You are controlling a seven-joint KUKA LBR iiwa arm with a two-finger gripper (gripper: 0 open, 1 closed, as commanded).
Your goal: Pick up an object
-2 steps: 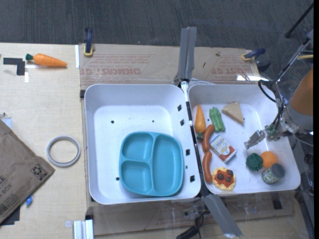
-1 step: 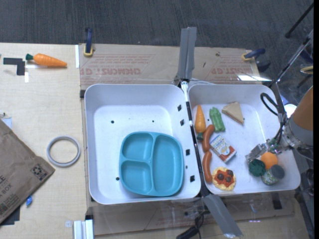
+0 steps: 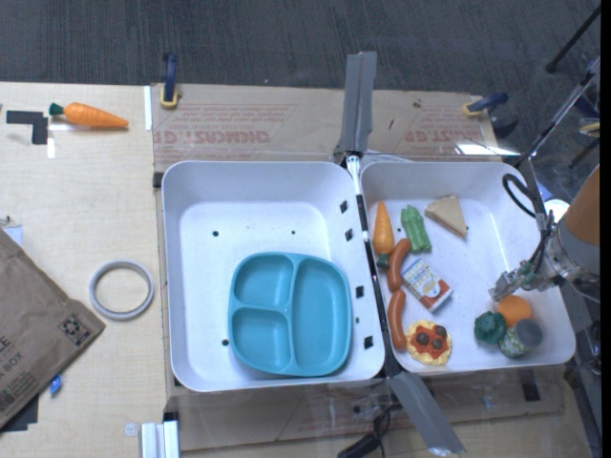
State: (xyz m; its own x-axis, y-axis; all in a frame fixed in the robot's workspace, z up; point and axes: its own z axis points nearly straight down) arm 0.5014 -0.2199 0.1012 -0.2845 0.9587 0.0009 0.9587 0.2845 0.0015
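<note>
The right bin (image 3: 477, 184) holds several toy foods: a carrot (image 3: 383, 227), a green pod (image 3: 415, 229), a sandwich wedge (image 3: 447, 216), two sausages (image 3: 397, 263) (image 3: 395, 318), a small carton (image 3: 426, 284), a pizza slice (image 3: 429, 342), a dark green piece (image 3: 491, 327), an orange (image 3: 516, 310) and a grey-green lump (image 3: 521, 340). My gripper (image 3: 513, 281) reaches in from the right edge. It hangs low over the bin's right side, just above the orange. I see nothing held in it.
The left bin (image 3: 191, 256) carries a teal divided plate (image 3: 291, 313). Outside the bins, on the wooden bench at left, lie another carrot (image 3: 91, 115), a tape ring (image 3: 121, 288) and a cardboard box (image 3: 33, 322). A grey divider post (image 3: 358, 103) stands between the bins at the back.
</note>
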